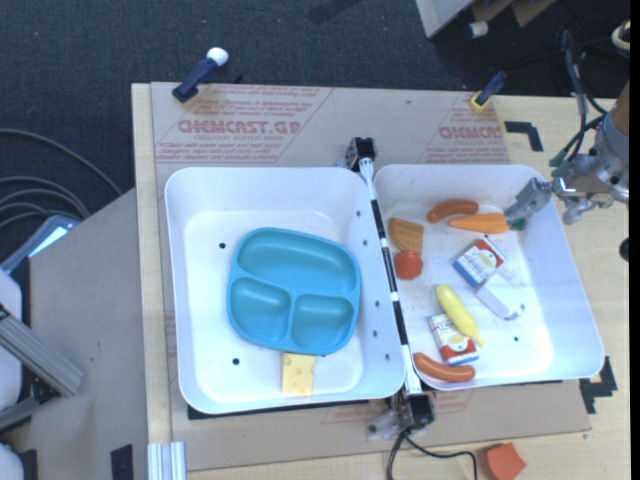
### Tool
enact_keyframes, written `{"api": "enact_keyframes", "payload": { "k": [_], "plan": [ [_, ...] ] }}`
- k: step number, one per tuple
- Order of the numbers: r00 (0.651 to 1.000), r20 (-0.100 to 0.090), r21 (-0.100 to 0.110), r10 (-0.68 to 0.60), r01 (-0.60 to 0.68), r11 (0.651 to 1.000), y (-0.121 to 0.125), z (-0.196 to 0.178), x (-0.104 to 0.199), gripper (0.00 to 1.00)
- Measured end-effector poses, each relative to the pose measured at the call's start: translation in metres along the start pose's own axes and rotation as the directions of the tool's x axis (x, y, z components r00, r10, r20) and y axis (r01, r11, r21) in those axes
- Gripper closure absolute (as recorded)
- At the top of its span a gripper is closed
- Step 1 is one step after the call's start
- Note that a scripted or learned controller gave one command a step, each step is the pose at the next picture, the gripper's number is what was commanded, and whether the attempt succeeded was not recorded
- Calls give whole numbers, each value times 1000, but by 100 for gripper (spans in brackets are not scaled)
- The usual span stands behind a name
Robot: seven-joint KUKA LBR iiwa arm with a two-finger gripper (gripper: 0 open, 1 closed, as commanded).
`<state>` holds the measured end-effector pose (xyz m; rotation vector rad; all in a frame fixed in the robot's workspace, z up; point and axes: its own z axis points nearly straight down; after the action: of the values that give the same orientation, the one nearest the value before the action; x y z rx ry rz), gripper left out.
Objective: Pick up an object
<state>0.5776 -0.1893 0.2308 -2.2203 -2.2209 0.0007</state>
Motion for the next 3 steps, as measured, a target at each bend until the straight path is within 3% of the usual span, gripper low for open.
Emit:
{"api": "enact_keyframes", "payload": {
  "k": [1, 2, 3],
  "plan": [
    [1000, 0, -1, -1, 1, 1000, 16, 146, 15, 0],
    [1000, 1, -2, -1, 1, 1000, 17, 136, 15, 100],
    [1000, 0, -2, -1, 1, 1000, -4, 43, 62, 100]
  ]
}}
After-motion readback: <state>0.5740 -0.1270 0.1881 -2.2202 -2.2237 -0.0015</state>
